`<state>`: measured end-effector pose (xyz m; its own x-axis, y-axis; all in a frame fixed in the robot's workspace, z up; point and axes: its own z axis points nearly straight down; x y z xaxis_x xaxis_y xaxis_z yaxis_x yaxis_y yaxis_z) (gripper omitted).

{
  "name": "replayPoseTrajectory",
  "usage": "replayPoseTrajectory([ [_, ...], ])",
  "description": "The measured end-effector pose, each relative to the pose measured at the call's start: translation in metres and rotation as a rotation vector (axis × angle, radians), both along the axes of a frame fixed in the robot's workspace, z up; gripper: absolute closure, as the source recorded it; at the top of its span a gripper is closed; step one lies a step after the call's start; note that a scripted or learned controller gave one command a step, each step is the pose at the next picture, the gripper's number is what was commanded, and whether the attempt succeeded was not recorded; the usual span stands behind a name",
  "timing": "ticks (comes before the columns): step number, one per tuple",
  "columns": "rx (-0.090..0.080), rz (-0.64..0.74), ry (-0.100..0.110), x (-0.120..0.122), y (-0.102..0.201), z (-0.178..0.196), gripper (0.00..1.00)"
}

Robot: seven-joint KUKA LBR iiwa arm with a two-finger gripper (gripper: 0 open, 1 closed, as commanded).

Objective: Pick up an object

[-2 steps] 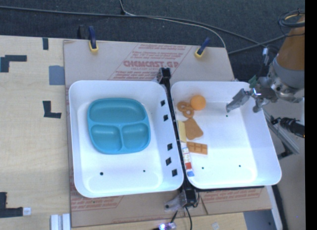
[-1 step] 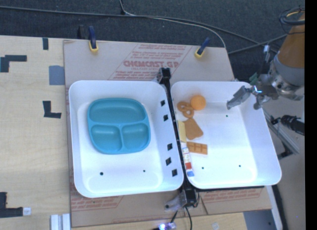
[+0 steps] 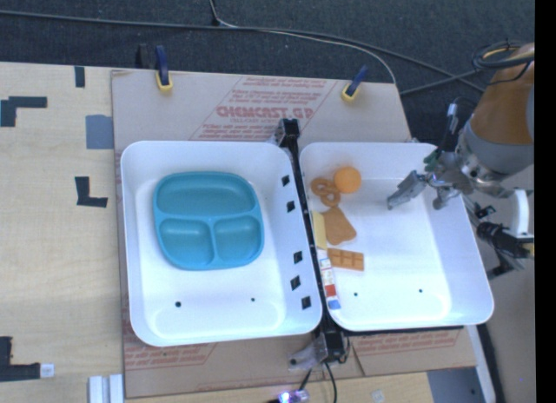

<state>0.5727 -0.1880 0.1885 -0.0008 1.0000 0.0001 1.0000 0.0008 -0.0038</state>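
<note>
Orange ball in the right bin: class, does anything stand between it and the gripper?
Nothing visible does. The gripper sits over the right bin's bare white floor, and the ball lies to its left in the picture. The pretzel and wedge lie beyond or below the ball.

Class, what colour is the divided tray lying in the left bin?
Teal blue. The divided tray shows clearly in the camera view, inside the white left bin.

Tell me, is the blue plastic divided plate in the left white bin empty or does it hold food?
Empty. The blue plastic divided plate shows three bare compartments; the small orange toy foods lie in the right white bin.
</note>
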Motion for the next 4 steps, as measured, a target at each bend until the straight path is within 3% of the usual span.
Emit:
replayPoseTrajectory([
  [1, 0.000, 0.000, 0.004, 0.001, -0.003, -0.064, 0.00],
  [2, -0.002, 0.001, -0.004, 0.001, -0.002, -0.105, 0.00],
  [3, -0.005, 0.001, -0.009, 0.002, -0.003, -0.092, 1.00],
  [4, 0.000, 0.001, -0.006, 0.001, 0.001, -0.048, 1.00],
])
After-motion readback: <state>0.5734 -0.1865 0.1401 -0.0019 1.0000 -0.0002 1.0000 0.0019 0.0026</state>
